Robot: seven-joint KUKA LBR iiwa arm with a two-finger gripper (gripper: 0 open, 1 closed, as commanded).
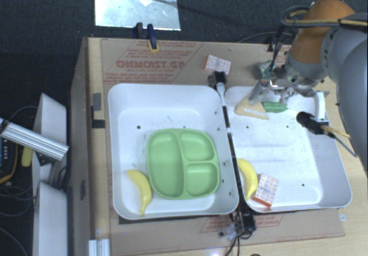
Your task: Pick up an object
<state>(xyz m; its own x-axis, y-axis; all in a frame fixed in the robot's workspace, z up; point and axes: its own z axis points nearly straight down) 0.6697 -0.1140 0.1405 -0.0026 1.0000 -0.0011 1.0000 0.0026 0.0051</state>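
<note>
Dark carpet surrounds the desk (172, 59), whose cardboard top carries two white bins.

From the overhead camera, the left bin (123, 99) holds a green plate (183, 163) with a banana (141, 190) just beside its near-left edge. The right bin (336, 191) holds a second banana (249, 177) against its left wall and a red packet (265, 188) just beside that. In its far-left corner lies a pale wedge (252, 111) with a green piece (276, 107) touching it.

The pincer (270, 95) hangs low over that corner, right above the wedge and green piece, which look like the likeliest targets. Whether it is open or closed, or has anything in it, I cannot tell from this angle.

To pick well here, I would centre on one thing rather than on the seam between the two. The wedge sits near the bin wall, so the descent should stay clear of the rim. Come straight down, close across the narrow side, then lift slowly enough to see whether the thing rises with it.
</note>
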